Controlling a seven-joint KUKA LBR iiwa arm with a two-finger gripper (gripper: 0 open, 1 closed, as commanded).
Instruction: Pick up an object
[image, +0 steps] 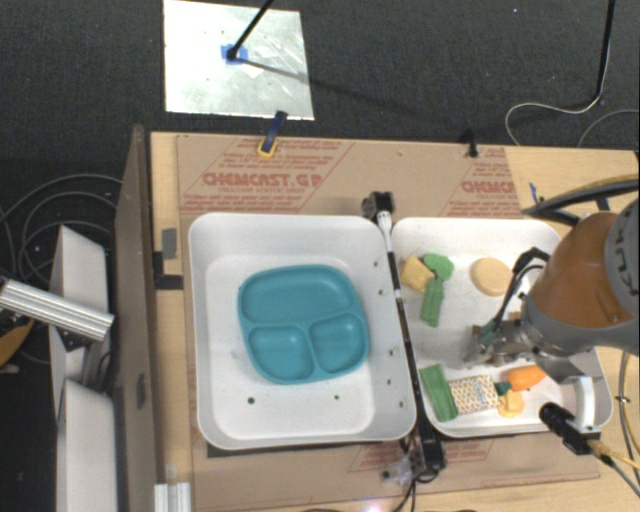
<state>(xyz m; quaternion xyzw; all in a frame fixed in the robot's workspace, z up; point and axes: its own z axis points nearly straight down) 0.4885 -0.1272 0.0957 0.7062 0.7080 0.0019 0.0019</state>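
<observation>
Here, the cardboard-covered surface (300, 170) is bearing two glossy white bins. The left bin (215, 400) is cradling a teal compartment plate (300, 322). The grey arm (590, 290) is bending over the right bin (450, 240), its gripper (488, 345) hovering above a green block (437, 392), a patterned packet (472, 393) and an orange toy (522, 378); its grip is unreadable.

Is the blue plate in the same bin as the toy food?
No, the teal divided plate lies alone in the left white bin.
</observation>
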